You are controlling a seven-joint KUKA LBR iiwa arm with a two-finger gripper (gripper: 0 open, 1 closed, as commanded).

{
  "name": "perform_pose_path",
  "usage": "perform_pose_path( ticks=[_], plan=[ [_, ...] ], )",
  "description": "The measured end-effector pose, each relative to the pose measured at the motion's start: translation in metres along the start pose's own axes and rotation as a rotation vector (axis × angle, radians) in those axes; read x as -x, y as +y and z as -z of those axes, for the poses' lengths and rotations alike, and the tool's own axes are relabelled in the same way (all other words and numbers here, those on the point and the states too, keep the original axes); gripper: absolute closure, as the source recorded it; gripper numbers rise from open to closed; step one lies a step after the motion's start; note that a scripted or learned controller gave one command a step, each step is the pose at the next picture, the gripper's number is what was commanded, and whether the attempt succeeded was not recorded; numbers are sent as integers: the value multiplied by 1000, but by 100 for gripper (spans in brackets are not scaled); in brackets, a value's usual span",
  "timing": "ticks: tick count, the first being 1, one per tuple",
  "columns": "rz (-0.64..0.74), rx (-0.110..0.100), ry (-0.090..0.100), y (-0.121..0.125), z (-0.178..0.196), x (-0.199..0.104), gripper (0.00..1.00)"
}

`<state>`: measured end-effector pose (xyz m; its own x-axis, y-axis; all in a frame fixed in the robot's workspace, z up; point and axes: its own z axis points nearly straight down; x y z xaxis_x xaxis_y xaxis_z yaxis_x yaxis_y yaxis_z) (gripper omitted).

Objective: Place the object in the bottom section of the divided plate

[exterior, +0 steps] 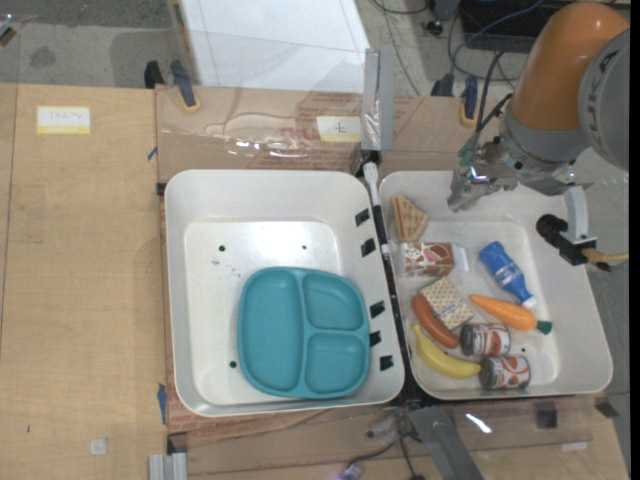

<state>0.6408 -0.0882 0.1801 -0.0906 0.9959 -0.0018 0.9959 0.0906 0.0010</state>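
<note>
Overhead slanted view of a wooden worktop [80,268] w/ two shallow white bins side by side. Left bin [190,268] holds a teal divided plate [300,333]: one long section on its left, two smaller sections stacked on its right, upper and lower. Nothing lies on the plate.

Right bin [590,358] holds a cluster of toy foods: a sandwich wedge [408,215] near the top left, a small red-brown packet [428,259] below it, a blue bottle [504,271] to the right, a cracker-like square [446,301], a sausage [434,322], an orange carrot [506,312], a yellow banana [445,359] and two small cans [486,340] [505,372] near the bottom edge.

The arm [565,78], grey w/ orange band, reaches in from the right. Its gripper [468,190] hovers over the right bin's upper rim, just right of the sandwich wedge, touching nothing. Fingers point down; can't tell whether they are spread or pressed together, too small and dark. Nothing is seen between them.

Step in hand, by judgement: pre-grasp, approach over the source bin; no pick yet. Task names no specific object, so which item is the target can't be told; sandwich wedge is nearest. Next move likely calls for: descend onto one item, close on it, lift clear of the divider btwn bins, carry left, release into the plate's lower-right section. Items are crowded, so a clean grip w/o nudging neighbours needs care.
</note>
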Motion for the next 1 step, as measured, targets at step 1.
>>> perform_pose_path(
  ticks=[1],
  plan=[
    [15, -1, 2, -89, 22, 32, 100]
  ],
)
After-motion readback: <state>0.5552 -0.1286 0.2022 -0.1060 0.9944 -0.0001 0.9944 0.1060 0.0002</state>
